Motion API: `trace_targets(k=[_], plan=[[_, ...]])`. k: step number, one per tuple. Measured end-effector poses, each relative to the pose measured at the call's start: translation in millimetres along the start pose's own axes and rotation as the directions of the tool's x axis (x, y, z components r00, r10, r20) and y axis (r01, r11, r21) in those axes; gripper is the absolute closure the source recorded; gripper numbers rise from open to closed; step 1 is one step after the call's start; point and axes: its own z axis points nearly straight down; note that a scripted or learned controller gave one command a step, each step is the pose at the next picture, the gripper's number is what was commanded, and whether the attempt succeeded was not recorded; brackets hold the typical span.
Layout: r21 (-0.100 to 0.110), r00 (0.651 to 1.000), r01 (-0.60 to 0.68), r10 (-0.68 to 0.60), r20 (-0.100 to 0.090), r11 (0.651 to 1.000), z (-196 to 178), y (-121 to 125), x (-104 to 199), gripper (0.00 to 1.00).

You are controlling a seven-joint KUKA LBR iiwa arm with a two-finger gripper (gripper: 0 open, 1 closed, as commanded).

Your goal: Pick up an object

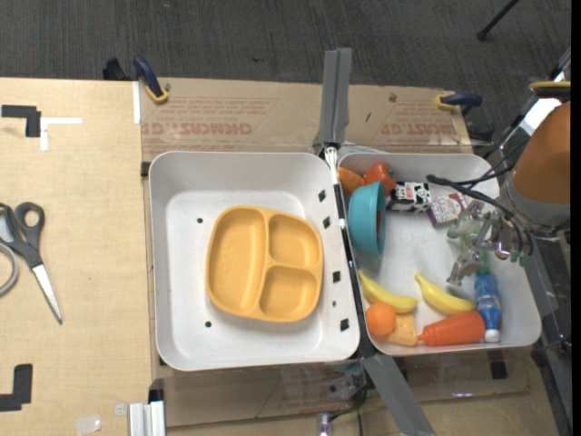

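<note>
- Your metal two-finger gripper (pixel 469 260) hangs over the right white bin (pixel 522 334), near its right wall; whether it is released or clenched, you cannot tell.
- Just beside it lie a yellow plastic banana (pixel 443 295) and a blue bottle (pixel 487 300), toward the near right corner.
- The left white bin (pixel 172 271) carries a yellow divided plate (pixel 265 263).

The wooden bench (pixel 73 271) carries two white bins (pixel 172 334), scissors (pixel 34 252) and cardboard (pixel 236 125).

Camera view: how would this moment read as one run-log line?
end effector: low in right bin | nearest: blue bottle, banana | grasp: unclear
</note>
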Motion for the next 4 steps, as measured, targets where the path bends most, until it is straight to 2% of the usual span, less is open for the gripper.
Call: trace_targets(k=[1,2,3,4], plan=[[0.001,0.999,0.042,-0.042,-0.003,0.999,0,-22,47,0.00],[0.001,0.999,0.044,-0.044,0.001,0.999,-9,-22,46,1.00],[0.001,0.999,0.044,-0.044,0.001,0.999,-9,-22,46,0.00],[0.000,0.999,-0.034,0.034,0.000,0.999,0,-2,6,0.00]])
